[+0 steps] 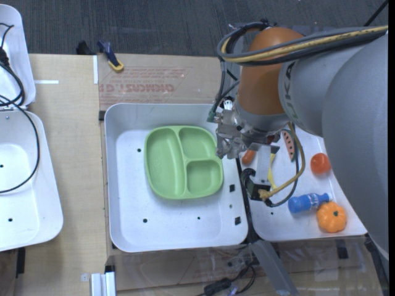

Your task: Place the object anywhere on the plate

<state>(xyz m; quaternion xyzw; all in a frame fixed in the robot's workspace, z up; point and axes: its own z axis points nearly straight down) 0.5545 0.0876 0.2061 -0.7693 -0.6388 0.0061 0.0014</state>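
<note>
The arm (345,85) looms closest, reaching over the right bin (345,227). Its gripper (229,145) hangs at the green plate's (182,162) right edge; grip state unclear. A small orange object (248,156) sits just beside the gripper. An orange ball (320,163), blue bottle (307,202) and pumpkin (332,217) lie in the right bin.

1. Left white bin (123,227): its bare floor extends left of and below the gripper (229,148).
2. Right white bin (271,227): lies to the view's right of the gripper.
3. Orange ball (319,163): right of the gripper, in the right bin.
4. Blue bottle (307,202): lies on its side, below-right of the gripper.
5. Orange pumpkin (332,217): just beside the bottle, farther from the gripper.
6. Blue-and-yellow clamp (111,59): well apart, up-left.
</note>
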